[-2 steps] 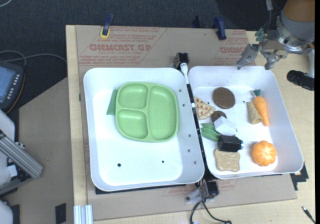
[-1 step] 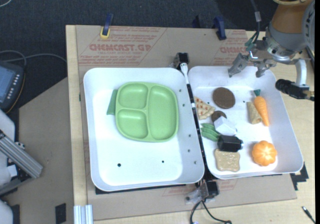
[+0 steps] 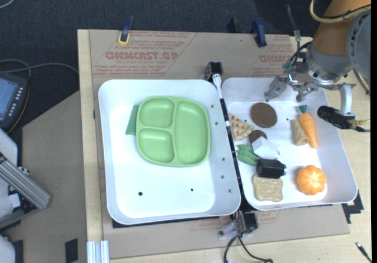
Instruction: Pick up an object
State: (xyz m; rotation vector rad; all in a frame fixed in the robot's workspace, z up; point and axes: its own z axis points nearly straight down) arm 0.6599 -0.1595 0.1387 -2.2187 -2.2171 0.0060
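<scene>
Dark carpet surrounds the worktop (image 3: 177, 50); its right bin (image 3: 339, 156) holds toy foods, with the pincer (image 3: 290, 86) spread and empty above the far end. Nearest is the brown disc (image 3: 264, 115), lying flat beside the carrot (image 3: 307, 129): probably light, rigid and smooth, so grip across opposite edges.

grey arm (image 3: 360, 38), orange band, yellow cable loop, metal two-finger gripper (image 3: 290, 87)

My arm (image 3: 344, 15) reached in from the right, orange band above the grey wrist. My gripper (image 3: 290, 88) hung at the far right, fingers spread apart, gripping nothing.
</scene>
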